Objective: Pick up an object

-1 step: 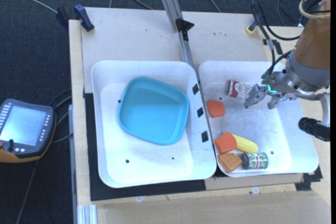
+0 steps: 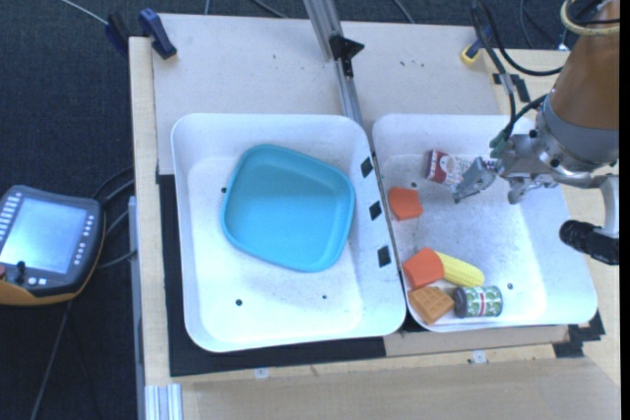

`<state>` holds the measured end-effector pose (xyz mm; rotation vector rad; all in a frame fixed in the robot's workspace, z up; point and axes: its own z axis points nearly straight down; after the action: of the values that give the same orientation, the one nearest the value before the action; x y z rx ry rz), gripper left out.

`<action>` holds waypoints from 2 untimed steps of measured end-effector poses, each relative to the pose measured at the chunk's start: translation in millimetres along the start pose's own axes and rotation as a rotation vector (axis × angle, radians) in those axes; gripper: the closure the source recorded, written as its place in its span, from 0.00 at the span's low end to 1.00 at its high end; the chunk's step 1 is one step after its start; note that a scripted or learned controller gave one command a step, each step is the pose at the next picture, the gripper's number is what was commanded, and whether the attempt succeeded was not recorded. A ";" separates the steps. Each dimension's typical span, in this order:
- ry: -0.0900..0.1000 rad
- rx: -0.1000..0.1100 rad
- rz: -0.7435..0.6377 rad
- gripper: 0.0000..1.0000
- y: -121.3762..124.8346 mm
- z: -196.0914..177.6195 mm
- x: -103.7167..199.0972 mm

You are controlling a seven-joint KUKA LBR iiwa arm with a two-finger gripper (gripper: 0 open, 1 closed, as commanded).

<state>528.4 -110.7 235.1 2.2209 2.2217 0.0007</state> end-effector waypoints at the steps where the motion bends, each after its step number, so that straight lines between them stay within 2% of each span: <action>1: 0.000 0.005 0.000 0.00 3.6 61.0 2.1; 2: 0.000 0.005 0.001 0.00 -4.2 107.9 -3.4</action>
<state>524.3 -114.0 127.2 2.2244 2.2232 -0.0040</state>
